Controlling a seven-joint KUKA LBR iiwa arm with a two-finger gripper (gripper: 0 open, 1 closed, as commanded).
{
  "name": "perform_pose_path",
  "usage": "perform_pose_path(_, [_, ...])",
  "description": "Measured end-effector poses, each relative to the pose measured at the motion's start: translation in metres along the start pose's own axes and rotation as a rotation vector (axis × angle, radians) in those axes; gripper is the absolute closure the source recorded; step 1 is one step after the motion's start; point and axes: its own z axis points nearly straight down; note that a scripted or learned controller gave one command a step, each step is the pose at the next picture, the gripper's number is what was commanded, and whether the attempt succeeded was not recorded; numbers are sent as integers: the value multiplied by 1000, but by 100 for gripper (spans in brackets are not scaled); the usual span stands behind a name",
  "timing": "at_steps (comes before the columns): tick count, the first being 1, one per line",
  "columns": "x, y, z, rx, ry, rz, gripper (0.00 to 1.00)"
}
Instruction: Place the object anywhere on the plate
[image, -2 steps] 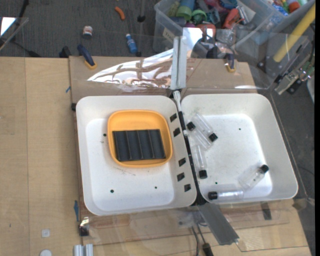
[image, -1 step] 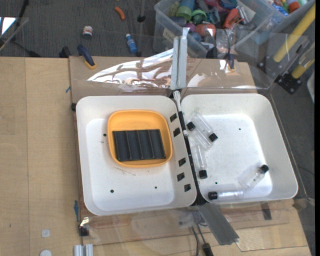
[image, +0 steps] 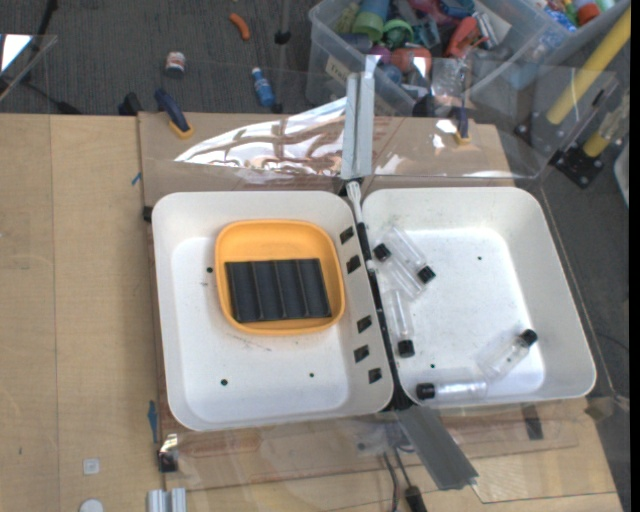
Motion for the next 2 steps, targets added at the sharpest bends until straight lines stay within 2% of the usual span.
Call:
perform_pose_path(1, [-1, 3, 0, -1, -2, -275, 100])
perform_pose_path(2, [-3, 3, 0, -1, -3, -294, 100])
